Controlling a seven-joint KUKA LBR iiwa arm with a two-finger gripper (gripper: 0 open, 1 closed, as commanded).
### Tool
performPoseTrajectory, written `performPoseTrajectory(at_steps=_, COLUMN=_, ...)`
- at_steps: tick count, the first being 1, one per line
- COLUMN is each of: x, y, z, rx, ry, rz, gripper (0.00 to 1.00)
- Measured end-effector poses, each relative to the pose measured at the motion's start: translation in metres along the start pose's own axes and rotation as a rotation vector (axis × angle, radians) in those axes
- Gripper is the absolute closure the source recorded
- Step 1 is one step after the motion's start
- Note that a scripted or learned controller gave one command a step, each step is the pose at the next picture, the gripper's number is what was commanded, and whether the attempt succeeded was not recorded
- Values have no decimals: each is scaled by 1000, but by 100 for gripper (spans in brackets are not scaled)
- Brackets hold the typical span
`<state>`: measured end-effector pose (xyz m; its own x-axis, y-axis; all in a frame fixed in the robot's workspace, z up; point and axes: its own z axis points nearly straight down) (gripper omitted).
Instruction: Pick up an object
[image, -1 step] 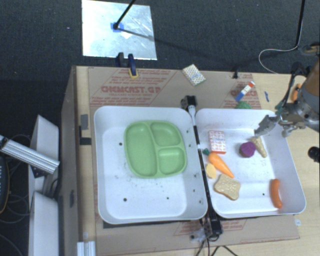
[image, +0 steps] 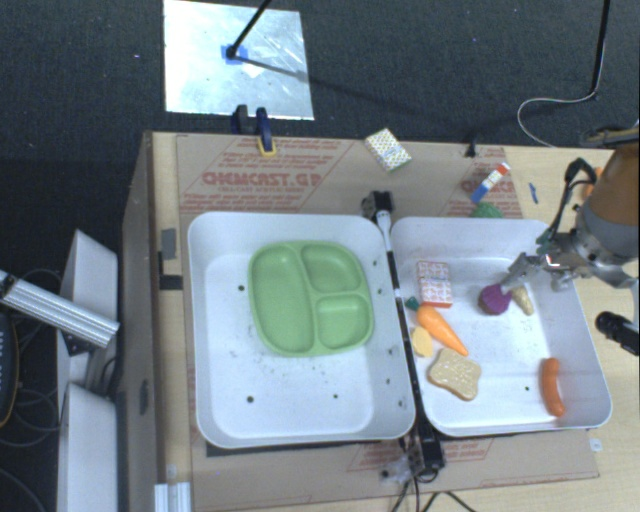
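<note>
The right bin (image: 575, 340) holds several toy foods. A purple plum-like piece (image: 493, 298) lies beside a small beige piece (image: 524, 299). Further left lies a pink patterned box (image: 434, 282), with an orange carrot (image: 441, 328) and a yellow slice (image: 423, 343) below it. A slice of toast (image: 455, 375) sits near the front, and an orange sausage (image: 551, 386) lies at the front right. My gripper (image: 536, 268) hangs over the bin's back right, just above and right of the purple piece. Nothing shows in its grasp.
A green divided plate (image: 310, 298) fills the middle of the left bin (image: 220, 400). Behind the bins, on the brown board, lie a small patterned block (image: 387, 149) and a red, white and blue item (image: 489, 183). A blue clamp (image: 263, 128) stands at the back edge.
</note>
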<state>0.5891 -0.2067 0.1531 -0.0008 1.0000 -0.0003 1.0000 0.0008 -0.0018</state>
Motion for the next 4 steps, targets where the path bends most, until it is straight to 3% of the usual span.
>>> performPoseTrajectory(at_steps=1, x=1, y=52, z=69, rx=-3, ry=0, rz=-3, gripper=0)
performPoseTrajectory(at_steps=2, x=0, y=53, z=57, rx=-7, ry=-2, rz=-6, gripper=100)
performPoseTrajectory(at_steps=3, x=0, y=53, z=57, rx=-7, ry=-2, rz=-7, gripper=0)
performPoseTrajectory(at_steps=4, x=1, y=80, z=67, rx=-2, ry=1, rz=-3, gripper=0)
